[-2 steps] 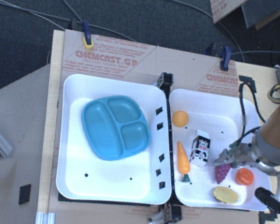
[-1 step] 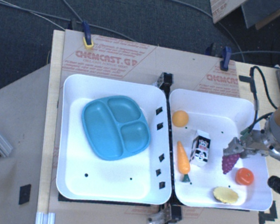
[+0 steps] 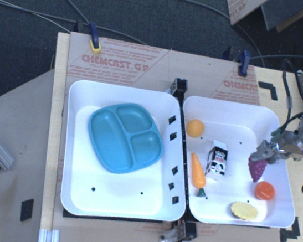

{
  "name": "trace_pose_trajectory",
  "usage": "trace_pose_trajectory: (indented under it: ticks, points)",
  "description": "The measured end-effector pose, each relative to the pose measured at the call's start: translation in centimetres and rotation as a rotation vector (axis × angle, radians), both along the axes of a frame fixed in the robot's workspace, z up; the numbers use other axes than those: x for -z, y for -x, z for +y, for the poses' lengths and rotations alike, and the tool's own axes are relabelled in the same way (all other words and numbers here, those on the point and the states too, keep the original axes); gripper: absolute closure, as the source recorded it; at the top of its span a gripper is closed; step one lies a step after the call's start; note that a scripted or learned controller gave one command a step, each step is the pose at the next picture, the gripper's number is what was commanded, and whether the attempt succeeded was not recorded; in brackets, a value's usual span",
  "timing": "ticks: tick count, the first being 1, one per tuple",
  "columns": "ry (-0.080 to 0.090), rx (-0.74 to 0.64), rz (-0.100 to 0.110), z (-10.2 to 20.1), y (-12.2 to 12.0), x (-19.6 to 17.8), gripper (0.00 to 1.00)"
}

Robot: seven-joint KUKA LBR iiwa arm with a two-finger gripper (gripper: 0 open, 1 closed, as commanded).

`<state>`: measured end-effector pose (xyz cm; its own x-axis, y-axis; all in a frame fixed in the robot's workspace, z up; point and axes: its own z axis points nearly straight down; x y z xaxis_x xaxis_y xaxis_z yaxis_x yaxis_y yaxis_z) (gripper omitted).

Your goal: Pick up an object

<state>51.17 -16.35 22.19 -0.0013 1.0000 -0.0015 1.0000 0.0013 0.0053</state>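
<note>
The right bin (image 3: 237, 110) holds several toy foods: an orange ball (image 3: 194, 127), a carrot (image 3: 197, 171), a small black-and-white carton (image 3: 217, 161), a purple grape bunch (image 3: 256, 169), a red tomato (image 3: 265, 190) and a flat yellow piece (image 3: 244, 210). My gripper (image 3: 262, 154) comes in from the right and sits right at the top of the grape bunch. Its tip meets or overlaps the bunch's upper end. The view does not settle whether the bunch is gripped.
The left bin (image 3: 76, 180) holds a blue divided plate (image 3: 126, 136). A black clip strip (image 3: 176, 154) runs along the ridge between the bins. The tomato lies just below the grapes, near the right bin's right wall. Cables trail behind the bench.
</note>
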Motion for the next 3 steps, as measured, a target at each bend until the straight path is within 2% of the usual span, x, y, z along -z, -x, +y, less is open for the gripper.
trace_pose_trajectory:
  ticks: [1,3]
  points:
    - [0.000,0.000,0.000,0.0,-0.1,-3.9,1.00]
    - [-0.004,-0.004,0.009,9.5,-1.9,-1.3,1.00]
